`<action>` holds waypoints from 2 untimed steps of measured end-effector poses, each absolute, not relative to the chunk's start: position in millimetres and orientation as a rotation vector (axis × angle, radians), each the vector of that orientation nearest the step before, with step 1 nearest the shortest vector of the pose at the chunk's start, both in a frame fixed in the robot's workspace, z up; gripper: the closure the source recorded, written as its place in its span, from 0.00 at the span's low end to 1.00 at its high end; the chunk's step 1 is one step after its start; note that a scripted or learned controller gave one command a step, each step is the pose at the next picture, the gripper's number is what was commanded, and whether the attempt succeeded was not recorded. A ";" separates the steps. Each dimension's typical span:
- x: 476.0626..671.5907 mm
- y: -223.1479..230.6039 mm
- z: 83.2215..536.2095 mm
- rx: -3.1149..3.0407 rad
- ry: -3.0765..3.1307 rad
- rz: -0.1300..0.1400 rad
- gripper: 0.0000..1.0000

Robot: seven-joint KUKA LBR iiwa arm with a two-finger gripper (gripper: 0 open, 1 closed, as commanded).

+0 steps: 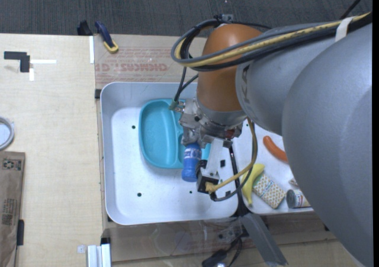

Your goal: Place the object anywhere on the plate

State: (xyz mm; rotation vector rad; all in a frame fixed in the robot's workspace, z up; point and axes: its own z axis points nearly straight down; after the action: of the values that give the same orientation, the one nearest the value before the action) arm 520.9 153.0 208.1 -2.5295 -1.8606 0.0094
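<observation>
A teal plate (159,134) lies in the left white bin (118,159), toward its back right. A small blue bottle with a pale label (190,164) is at the plate's right front edge, directly below my gripper (191,143). The gripper hangs under the orange wrist band, over the plate's right rim. The wrist hides where the gripper meets the bottle, and I cannot tell whether the bottle is held or resting on the bin floor.
The right bin holds an orange sausage shape (273,147), a yellow banana (253,179), a patterned box (269,192) and a small can (294,199). A blue and yellow clamp (105,37) lies behind the left bin. A tape roll (3,134) sits at far left.
</observation>
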 end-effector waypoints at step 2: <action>478.0 132.9 295.6 -2.497 -1.908 0.006 1.00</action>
State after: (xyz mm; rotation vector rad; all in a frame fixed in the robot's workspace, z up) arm 478.0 132.9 295.6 -2.4966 -1.9080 0.0063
